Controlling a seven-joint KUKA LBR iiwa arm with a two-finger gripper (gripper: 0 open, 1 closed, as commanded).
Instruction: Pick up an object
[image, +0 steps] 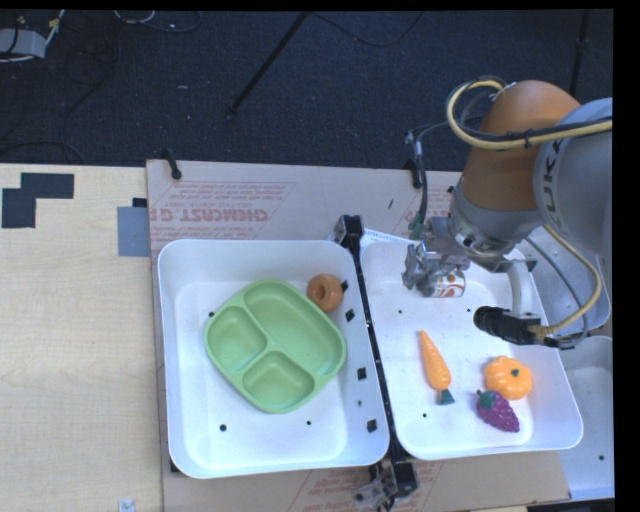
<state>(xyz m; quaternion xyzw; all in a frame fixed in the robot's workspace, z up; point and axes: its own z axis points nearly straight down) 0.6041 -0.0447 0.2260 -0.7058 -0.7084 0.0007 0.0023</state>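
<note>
My gripper (428, 270) hangs low over the back of the right bin (560, 420). Right beside it, on its right, lies a small white and red object (452, 287), partly hidden by the gripper. Further forward in the same bin lie an orange carrot (434, 361), a small orange pumpkin (508, 377) and a purple bunch of grapes (497, 410). All three lie apart from the gripper.
The left bin (190, 400) holds a green divided plate (275, 344) and a brown doughnut (325, 292) at the plate's back right corner. A black divider (365, 340) runs between the bins. The arm's body and cables (520, 170) loom over the right bin's back right.
</note>
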